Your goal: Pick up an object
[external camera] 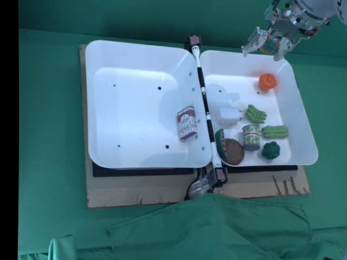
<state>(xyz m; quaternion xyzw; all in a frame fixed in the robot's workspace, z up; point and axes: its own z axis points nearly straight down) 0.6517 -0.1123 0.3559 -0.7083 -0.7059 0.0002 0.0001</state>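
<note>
My gripper (264, 52) hangs high over the far edge of the right bin (303, 140), its two fingers spread open with nothing clearly between them. Directly below it in that bin lies an orange fruit (267, 82). Further toward the front are a white bottle (230, 114), a green leafy piece (255, 114), a green pod (274, 131), a small can (250, 137), a broccoli (270, 150), a watermelon slice (219, 141) and a brown disc (233, 151). A red and white box (186, 122) lies in the left bin (108, 64), near its right wall.
A black and white divider bar (203, 99) runs between the two bins. Both bins rest on a cardboard sheet (135, 191). Green cloth (217, 226) bunches up at the front of the bench.
</note>
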